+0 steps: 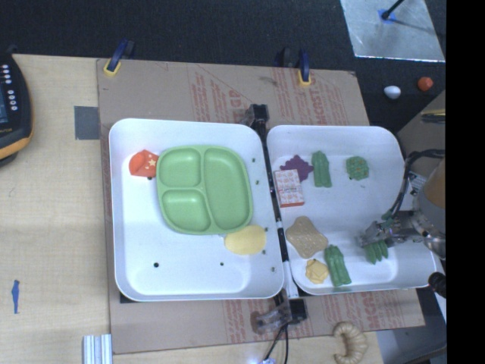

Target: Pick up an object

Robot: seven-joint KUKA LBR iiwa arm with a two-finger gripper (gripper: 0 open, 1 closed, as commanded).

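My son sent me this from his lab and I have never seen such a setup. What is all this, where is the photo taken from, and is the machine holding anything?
One camera above the bench looks down at a slant. Two shallow white bins sit side by side on cardboard. The left bin holds a green divided plate, a red toy at its left and a yellow piece below it. The right bin holds small toy foods: a purple piece, a red and white packet, several green pieces, a tan slice and a small yellow piece. The machine is a robot arm reaching in from the right; its gripper is low in the right bin, at a small green piece. The picture is too unclear there to tell whether it holds it.
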